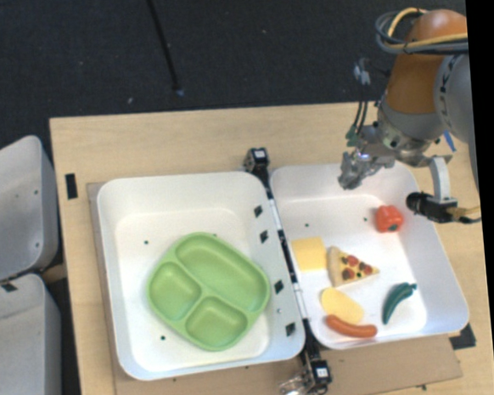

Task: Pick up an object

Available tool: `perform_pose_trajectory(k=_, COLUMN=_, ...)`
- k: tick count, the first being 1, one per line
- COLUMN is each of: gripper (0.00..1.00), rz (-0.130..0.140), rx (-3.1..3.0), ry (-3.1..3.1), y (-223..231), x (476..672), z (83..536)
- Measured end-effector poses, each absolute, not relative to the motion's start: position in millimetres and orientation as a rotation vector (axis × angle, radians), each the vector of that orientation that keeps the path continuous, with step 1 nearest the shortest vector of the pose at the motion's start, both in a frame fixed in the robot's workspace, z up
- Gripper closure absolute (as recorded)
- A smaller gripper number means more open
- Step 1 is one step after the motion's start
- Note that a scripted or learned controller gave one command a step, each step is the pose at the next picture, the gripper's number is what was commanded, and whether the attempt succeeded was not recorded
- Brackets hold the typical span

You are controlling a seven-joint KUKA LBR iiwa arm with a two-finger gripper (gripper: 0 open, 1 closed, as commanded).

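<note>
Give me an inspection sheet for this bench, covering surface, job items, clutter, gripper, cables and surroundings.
Surface: light wooden bench bearing two shallow white bins, the left bin and the right bin, side by side.
Job's things: in the right bin, a red toy pepper, yellow cheese square, toy pizza slice, pale yellow oval piece, red toy sausage and dark green toy chilli.
Clutter: green three-compartment plastic tray in the left bin.
Grippers: grey two-finger gripper over the right bin's far edge, holding nothing seen.
Cables: thin wires beside the wrist.
Surroundings: dark floor; white panels at left.
</note>
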State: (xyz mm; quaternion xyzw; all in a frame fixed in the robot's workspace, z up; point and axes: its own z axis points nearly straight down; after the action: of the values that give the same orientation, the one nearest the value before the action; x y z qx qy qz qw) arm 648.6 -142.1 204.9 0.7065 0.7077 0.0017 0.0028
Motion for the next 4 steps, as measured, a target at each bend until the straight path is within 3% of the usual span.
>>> perform_pose_trajectory(k=1, gripper=1.00, rz=0.002, rx=2.217, ry=2.227, y=-99.8, x=620.6, z=218.7)
perform_pose_trajectory(k=3, gripper=1.00, rz=0.002, rx=2.215, ry=2.230, y=-5.9, x=589.8, z=219.5)
perform_pose_trajectory(k=4, gripper=1.00, rz=-0.001, rx=2.217, ry=2.229, y=38.5, x=563.4, z=215.3)
